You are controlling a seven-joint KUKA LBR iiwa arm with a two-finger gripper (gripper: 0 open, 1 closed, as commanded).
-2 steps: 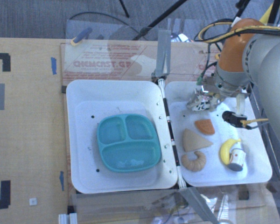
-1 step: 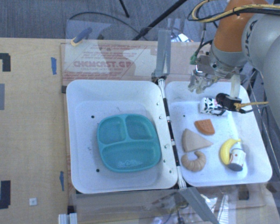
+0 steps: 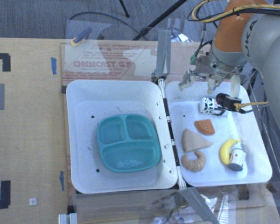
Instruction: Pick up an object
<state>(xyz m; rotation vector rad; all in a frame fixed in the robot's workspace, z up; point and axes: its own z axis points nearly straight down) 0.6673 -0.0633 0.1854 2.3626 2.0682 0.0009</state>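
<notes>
Brown bench (image 3: 28, 125) carries two white bins side by side. The loose pieces all lie in the right bin (image 3: 254, 174), the one under the jaws.

Farthest from the jaws, at the bin's near end, are a croissant (image 3: 194, 161) and a bottle (image 3: 237, 158). The bottle touches a banana (image 3: 226, 149). Closer to the jaws come a tan wedge (image 3: 193, 140), close against the croissant, and then an orange slice (image 3: 205, 126). Closest of all is a small black-and-white cow (image 3: 209, 105), just camera-side of the jaws and a little toward the arm (image 3: 233, 27).

The jaws hang over the bin's far end, spread wide, with nothing between the fingers (image 3: 185, 80). How high they stand above the bin floor cannot be told from this slant. Well off on the side away from the arm, the left bin (image 3: 79, 97) holds a teal plate (image 3: 128, 141).

The cow looks the best pick, since it is nearest, compact and clear of its neighbours. A good grasp would:

- shift the jaws toward the camera until the cow sits midway between the fingers;
- turn the wrist so they close across its narrow body;
- go down until the tips are beside it, not on top of it, then close and lift straight up.

The slice and wedge lie low and would likely slip under the tips. The bottle and banana, touching as they are, invite a muddled double grab.
</notes>
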